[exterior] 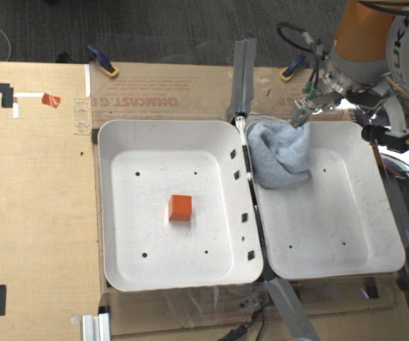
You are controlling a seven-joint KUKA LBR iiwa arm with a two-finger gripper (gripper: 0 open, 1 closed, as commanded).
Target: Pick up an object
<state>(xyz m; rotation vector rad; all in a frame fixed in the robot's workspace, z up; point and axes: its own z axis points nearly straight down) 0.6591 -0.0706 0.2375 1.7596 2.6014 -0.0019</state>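
The end effector (pixel 302 112) is seen at the far edge of the right bin (pixel 375 254), touching the top of the cloth (pixel 279 155) heaped in its far left corner; its state cannot be told.

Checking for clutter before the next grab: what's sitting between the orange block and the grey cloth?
In the camera view, bare white floor of the left bin, then the divider where the two bins meet, separate the orange block from the grey cloth.
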